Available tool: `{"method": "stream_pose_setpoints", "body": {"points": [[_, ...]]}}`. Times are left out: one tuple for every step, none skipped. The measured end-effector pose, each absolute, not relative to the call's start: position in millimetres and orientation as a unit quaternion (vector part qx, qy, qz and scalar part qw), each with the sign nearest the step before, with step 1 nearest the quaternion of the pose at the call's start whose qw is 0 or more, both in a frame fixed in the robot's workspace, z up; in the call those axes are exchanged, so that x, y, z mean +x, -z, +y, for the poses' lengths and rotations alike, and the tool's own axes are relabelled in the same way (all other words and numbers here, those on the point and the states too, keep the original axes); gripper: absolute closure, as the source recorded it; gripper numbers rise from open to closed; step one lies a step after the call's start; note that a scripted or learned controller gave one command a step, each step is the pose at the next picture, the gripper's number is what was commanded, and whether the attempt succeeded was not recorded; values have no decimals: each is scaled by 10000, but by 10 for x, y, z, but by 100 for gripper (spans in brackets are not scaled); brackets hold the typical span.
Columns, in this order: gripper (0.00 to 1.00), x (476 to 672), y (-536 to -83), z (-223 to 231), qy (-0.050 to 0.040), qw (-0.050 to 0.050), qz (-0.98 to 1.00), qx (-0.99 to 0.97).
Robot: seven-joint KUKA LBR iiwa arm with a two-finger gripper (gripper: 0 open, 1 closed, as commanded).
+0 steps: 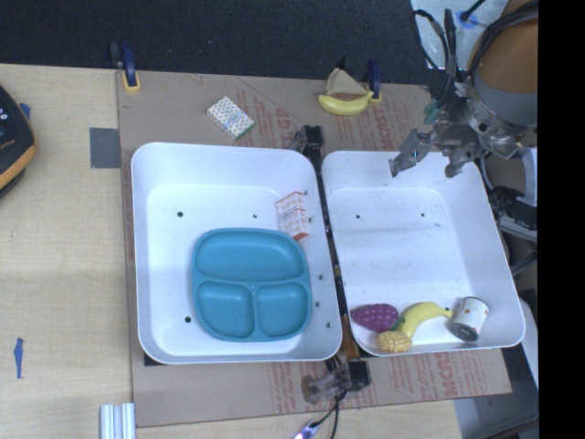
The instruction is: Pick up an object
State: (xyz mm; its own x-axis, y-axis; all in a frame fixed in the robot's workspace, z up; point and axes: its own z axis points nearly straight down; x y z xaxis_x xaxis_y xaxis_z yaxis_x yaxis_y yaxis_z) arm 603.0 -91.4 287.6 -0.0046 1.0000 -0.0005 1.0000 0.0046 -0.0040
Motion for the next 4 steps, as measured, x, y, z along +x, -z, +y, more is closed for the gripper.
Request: {"method": "stream_pose_setpoints", "body": {"points": [[0,6032,-1724,-929,-31,23,-7084,-7058],[0,6344,-938,-1023,-29,21,-7090,-7052],[0,6278,-917,-932,-21,17,-7087,-7055],[0,6195,-917,-929,-24,18,-7080,-7062]]}}
